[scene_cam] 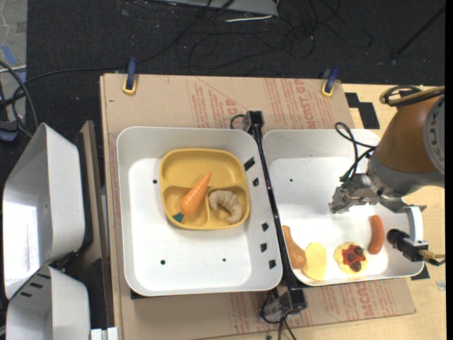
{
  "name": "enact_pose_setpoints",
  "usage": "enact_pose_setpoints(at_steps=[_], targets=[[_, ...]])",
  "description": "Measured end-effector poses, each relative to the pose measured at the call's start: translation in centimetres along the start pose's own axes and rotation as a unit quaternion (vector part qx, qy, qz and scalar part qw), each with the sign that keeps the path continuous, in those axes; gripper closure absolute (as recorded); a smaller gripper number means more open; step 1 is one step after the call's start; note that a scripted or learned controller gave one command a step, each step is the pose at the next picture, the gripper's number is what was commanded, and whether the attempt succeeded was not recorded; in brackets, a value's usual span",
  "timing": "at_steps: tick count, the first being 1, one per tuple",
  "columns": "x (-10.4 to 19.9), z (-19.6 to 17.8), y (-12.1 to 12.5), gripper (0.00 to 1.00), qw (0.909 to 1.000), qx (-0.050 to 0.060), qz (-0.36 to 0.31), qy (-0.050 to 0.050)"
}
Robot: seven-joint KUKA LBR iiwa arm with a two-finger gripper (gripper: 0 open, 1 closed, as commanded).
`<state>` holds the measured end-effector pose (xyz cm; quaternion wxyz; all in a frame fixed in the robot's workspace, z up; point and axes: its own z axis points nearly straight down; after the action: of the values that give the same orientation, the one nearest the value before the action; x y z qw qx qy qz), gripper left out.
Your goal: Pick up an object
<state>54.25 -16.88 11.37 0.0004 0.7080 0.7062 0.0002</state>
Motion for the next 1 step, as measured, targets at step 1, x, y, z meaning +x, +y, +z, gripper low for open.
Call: enact_pose_setpoints(at_steps=[1], targets=[[0.97,-5.27,0.59,1.00,1.0000,-0.002,-0.003,-0.001]])
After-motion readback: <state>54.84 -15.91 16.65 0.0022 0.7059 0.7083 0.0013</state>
